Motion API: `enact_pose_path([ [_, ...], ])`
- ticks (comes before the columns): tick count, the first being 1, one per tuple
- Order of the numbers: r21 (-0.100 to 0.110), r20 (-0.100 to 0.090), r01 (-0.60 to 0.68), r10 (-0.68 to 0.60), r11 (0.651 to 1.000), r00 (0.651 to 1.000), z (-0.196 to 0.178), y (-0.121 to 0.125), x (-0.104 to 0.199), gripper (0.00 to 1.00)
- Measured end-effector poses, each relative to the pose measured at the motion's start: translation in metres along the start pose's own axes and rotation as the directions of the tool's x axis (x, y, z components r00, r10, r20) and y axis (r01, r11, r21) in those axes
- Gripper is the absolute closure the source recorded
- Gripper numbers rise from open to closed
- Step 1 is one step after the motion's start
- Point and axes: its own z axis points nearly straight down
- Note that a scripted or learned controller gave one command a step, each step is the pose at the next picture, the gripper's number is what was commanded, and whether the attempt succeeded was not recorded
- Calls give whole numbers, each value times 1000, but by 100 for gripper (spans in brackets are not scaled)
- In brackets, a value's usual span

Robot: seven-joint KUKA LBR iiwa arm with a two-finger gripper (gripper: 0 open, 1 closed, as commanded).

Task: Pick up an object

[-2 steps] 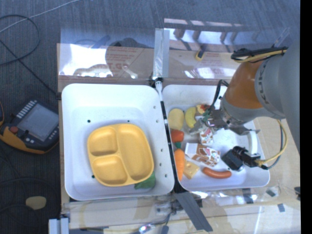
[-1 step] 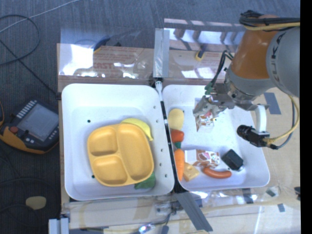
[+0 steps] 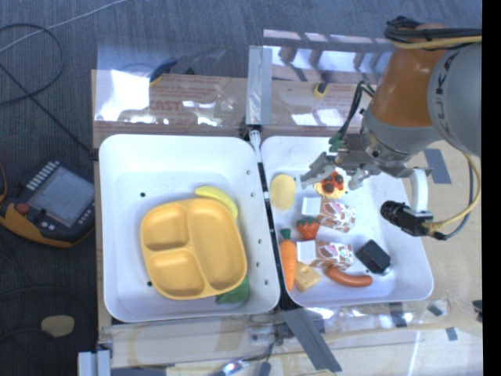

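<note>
Sausage point(image 3: 349, 278), carrot point(image 3: 288, 262) front; hand point(image 3: 338, 171) above toys.

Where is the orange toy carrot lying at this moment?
The orange toy carrot lies in the right white bin, along its left wall near the front, just below the small red strawberry and left of the yellow cheese wedge.

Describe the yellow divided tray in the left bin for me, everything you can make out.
The yellow tray looks like smooth, glossy plastic, with rounded corners and three compartments: two smaller ones toward the left, one long one on the right. It lies flat and right side up in the left bin, turned at a slight angle. A banana pokes out from behind its upper edge, and something green shows under its lower right corner.
</note>
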Motion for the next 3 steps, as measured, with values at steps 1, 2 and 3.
enact_pose_path([
  [1, 1, -1, 128, -128, 992, 992, 61, -2, -35, 0],
  [2, -36, 9, 5, -4, 999, 1000, 121, -17, -66, 0],
  [3, -45, 5, -40, 40, 998, 999, 128, 2, -78, 0],
])
